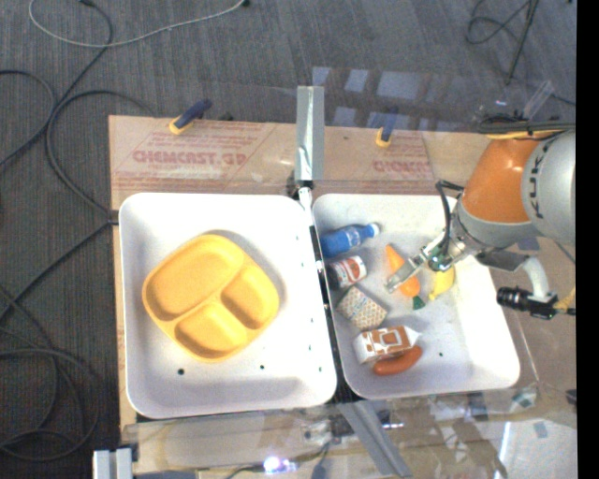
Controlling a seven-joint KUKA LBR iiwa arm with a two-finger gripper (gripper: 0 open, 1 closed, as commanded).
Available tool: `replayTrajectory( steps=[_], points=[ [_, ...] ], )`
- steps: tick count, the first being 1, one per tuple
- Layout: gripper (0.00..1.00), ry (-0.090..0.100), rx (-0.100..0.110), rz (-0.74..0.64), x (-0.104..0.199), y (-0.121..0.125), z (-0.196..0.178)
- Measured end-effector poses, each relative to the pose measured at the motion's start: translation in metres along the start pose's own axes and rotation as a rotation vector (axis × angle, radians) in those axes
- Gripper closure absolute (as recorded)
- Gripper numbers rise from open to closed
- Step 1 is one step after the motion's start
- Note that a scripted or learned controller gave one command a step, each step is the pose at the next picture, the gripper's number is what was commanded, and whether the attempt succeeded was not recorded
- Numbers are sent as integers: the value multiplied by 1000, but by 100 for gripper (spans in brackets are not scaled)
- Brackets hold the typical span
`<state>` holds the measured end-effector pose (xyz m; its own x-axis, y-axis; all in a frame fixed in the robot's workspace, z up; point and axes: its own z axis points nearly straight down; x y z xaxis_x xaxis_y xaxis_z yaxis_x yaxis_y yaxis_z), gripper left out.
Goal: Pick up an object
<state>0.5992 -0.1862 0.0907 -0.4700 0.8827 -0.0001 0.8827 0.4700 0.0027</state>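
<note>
Floor [122, 65]: dark grey carpet with a fine diagonal weave, filling the upper band and left side of the frame.
Cables [42, 154]: black loops across the left side; one pale cable [103, 33] curving along the top left; more dark cables [510, 28] at top right.
Bench board [215, 154]: brownish sheet printed with faint red lettering, across the middle of the frame.
Clamps: one blue and yellow [190, 116] at the board's upper left edge, one yellow [383, 137] further right.
Metal post [308, 131]: grey, upright, at top centre.
Light: even, soft, with glare on clear sheeting [524, 440] at lower right.
</note>
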Motion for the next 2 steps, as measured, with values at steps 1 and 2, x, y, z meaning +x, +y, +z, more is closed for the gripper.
replayTrajectory(
  steps=[1,2],
  points=[
    [100,1,-4,0,1,2,-8],
    [100,1,4,-7,21,50,-138]
  ],
)
